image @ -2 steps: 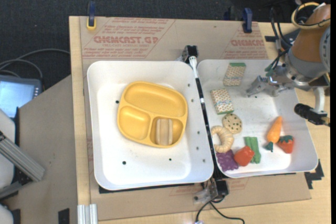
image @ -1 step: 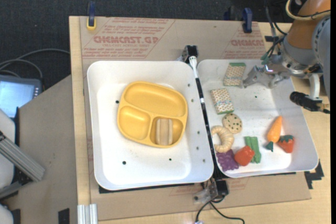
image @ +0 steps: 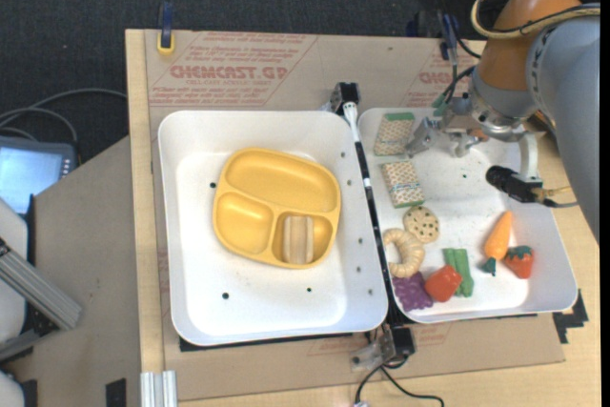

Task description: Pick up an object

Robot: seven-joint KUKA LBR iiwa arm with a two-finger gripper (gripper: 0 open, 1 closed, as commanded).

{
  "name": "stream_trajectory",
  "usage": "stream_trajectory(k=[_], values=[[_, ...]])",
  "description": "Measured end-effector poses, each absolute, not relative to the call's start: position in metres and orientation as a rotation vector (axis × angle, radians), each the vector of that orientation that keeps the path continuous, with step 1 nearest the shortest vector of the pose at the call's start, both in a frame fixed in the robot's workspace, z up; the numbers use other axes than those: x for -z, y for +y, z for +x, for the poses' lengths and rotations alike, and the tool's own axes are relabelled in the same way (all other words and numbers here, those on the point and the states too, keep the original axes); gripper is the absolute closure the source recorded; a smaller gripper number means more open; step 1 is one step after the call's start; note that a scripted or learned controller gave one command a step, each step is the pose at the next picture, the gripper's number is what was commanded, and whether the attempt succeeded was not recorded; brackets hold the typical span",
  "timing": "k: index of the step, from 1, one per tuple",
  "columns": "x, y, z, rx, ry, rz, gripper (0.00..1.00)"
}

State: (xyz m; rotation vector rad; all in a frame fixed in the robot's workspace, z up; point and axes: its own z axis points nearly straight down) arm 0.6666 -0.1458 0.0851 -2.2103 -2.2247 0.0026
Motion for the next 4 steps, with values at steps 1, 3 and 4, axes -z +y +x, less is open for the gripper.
stream_trajectory(k=[1,3,4], values=[[-0.086,-0.097,0.666,-0.015,-2.228,-2.221,0.00],[-0.095,-0.094,0.623,0.001,-2.220,-2.224,1.00],[-0.095,-0.094,0.623,0.001,-2.219,-2.224,0.00]])
